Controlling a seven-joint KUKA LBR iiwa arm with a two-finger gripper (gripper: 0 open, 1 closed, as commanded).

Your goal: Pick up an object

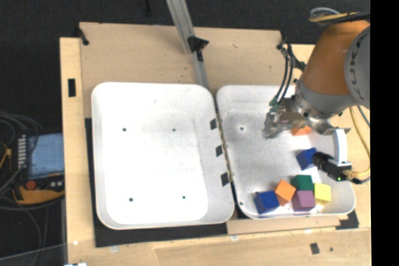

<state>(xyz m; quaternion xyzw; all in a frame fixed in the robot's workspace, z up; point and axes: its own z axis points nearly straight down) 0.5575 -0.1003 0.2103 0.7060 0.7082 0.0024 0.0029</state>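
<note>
My gripper [272, 126] hangs over the upper middle of the right bin [249, 152], pointing down above bare bin floor. Just to its right, a small orange piece [302, 131] peeks out from under the wrist. A blue block [305, 158] lies lower right of the gripper. Along the bin's front edge sits a cluster: a blue cube [267, 201], an orange cube [285, 190], a green block [304, 182], a purple cube [303, 200] and a yellow cube [322, 192]. Nothing is seen between the fingers.
The left bin [153, 152] lies beside the right one. A slanted metal pole [181, 15] crosses above the bins' rear. Cables and a black connector [327, 163] hang off the arm at the right bin's right side. A blue device [43, 156] lies off the bench at left.
</note>
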